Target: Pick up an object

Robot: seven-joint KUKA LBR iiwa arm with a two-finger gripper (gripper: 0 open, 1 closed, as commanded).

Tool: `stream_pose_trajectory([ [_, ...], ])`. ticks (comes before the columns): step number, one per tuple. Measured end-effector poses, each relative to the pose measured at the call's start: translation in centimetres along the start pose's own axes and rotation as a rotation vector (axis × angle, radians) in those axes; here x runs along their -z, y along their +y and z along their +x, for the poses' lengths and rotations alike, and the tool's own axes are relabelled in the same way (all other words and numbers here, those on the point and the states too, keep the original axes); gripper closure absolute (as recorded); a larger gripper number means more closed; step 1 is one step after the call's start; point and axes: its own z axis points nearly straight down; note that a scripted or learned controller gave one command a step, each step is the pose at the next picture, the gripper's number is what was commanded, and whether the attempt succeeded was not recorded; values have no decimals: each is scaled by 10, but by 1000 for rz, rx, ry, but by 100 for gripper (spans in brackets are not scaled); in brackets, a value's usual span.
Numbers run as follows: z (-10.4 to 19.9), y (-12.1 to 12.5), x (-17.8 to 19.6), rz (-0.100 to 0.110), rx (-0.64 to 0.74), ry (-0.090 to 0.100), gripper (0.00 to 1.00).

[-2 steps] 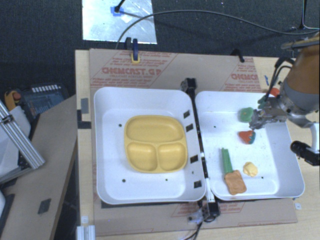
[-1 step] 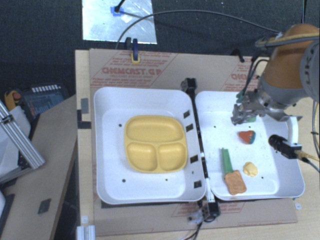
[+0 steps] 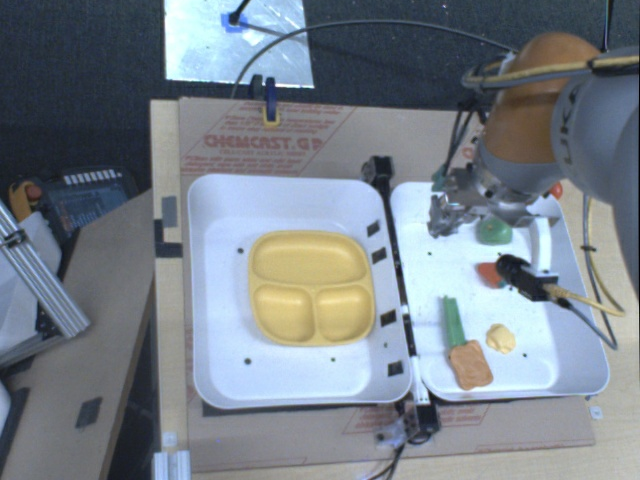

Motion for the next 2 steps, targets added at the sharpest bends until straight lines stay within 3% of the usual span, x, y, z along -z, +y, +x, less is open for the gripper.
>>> stream_pose_trajectory([
  [1,46,16,13,-1,-2,1,100],
  [2,101,34,2,0,0,1,100],
])
